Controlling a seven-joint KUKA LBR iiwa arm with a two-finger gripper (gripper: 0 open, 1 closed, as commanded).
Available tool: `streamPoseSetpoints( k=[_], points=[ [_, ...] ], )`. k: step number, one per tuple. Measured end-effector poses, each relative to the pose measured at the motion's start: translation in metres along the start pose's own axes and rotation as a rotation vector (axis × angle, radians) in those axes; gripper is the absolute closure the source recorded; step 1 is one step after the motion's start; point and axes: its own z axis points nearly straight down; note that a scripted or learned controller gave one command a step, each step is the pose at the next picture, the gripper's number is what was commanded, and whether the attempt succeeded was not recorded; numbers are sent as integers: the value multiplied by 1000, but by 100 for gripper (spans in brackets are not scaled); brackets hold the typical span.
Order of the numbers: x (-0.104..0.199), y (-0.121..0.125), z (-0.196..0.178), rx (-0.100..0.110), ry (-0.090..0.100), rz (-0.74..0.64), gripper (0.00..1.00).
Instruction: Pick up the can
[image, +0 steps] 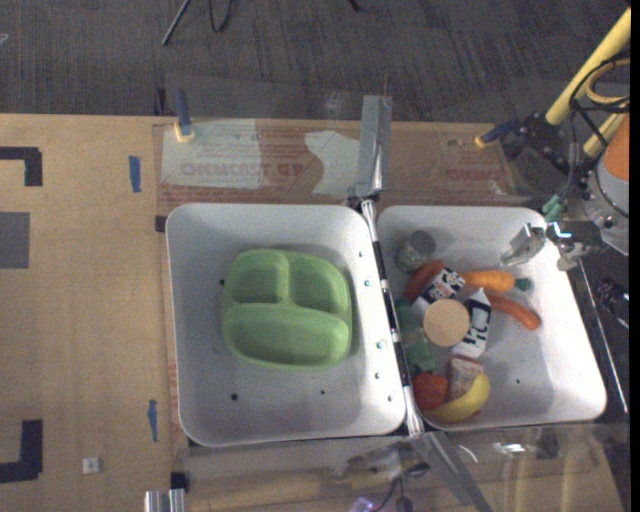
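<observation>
The can (416, 246) is a small grey cylinder standing in the back left corner of the right bin (560, 385). Just in front of it lie an orange carrot (490, 281) and a black-and-white carton (438, 288). My gripper (548, 247) hovers over the back right edge of that bin, well to the right of the can. Its fingers stand open with nothing between them.
The right bin also holds a round tan disc (446, 322), a second orange carrot (514, 313), a banana (463, 402) and a red piece (430, 388). A green divided plate (288, 307) lies in the left bin (200, 390). A metal divider (385, 320) runs between the bins.
</observation>
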Motion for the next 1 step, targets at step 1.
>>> streamPoseSetpoints(
  k=[1],
  points=[
    [79,82,62,-3,-1,88,0]
  ],
)
